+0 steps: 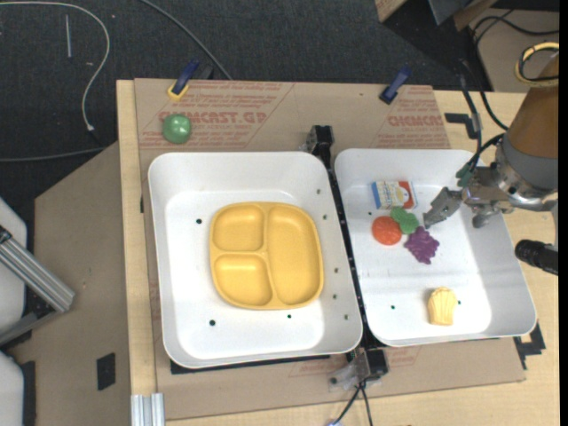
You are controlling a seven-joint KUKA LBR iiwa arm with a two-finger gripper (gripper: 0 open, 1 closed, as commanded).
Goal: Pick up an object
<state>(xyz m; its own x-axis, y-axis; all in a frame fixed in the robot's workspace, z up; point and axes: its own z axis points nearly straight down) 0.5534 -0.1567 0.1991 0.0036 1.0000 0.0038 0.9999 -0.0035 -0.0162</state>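
In the right bin (497, 278) lie several small items: a white, blue and red carton (391, 193), a green piece (405, 219), a red-orange round fruit (386, 231), a purple grape bunch (422, 246) and a yellow lump (442, 306) near the front. My gripper (458, 216) hangs over the bin's right half, just right of the grapes and the green piece. Its two fingers stand apart, open, with nothing between them. One fingertip (437, 212) points toward the green piece.
The left bin (177, 193) holds a yellow divided plate (266, 256). A green ball (177, 129) rests on the cardboard at the back left. Blue clamps (184, 80) (394, 85) grip the board's far edge. Cables run behind the arm at the right.
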